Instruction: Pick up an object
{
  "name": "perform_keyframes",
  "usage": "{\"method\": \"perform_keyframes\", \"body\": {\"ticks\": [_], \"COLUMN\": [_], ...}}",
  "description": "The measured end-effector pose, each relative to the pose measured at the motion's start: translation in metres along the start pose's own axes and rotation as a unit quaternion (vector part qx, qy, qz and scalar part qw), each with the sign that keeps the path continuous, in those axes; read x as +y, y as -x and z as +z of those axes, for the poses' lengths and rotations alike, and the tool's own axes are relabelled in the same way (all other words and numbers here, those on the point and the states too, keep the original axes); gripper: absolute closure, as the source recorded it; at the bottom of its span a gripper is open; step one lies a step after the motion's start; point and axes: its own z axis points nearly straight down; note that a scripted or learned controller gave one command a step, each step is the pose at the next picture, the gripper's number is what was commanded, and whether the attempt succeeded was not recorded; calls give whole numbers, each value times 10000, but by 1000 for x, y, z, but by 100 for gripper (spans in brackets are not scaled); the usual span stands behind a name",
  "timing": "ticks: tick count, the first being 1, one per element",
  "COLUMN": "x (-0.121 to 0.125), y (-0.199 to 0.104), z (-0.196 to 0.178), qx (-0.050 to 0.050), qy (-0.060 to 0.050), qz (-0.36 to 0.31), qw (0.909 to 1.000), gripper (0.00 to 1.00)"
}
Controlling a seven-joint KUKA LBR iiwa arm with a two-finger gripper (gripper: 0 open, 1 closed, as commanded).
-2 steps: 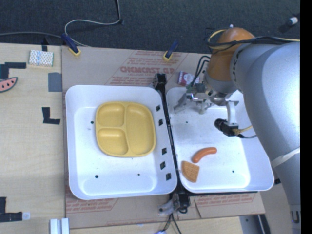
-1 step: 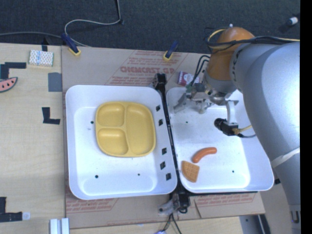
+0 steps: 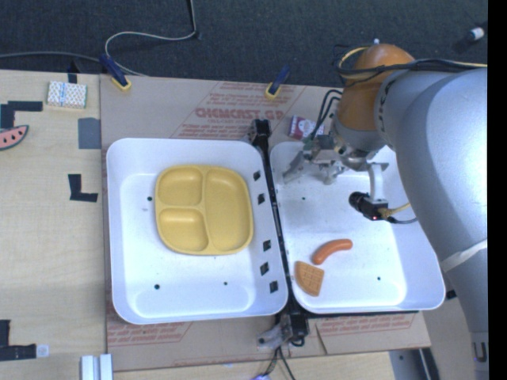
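In the right bin [image 3: 412,291] lie an orange-red toy sausage [image 3: 331,250] and, just below-left of it, a tan waffle piece [image 3: 310,278], both near the bin's front. My gripper [image 3: 310,174] hangs over the far end of that bin, well behind both items. Its fingers are spread open and nothing is between them. A yellow divided plate [image 3: 203,209] rests in the left bin [image 3: 131,275].
The grey arm covers the right bin's far right side, with a small black part [image 3: 366,204] jutting over the bin floor. A black divider [image 3: 269,212] joins the two bins. A small packet [image 3: 299,127] lies on the cardboard behind the right bin.
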Motion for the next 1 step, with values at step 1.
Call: {"method": "perform_keyframes", "body": {"ticks": [1], "x": [-11], "y": [-2], "z": [0], "qx": [-2], "qy": [2], "qz": [9], "qw": [10000], "gripper": [0]}}
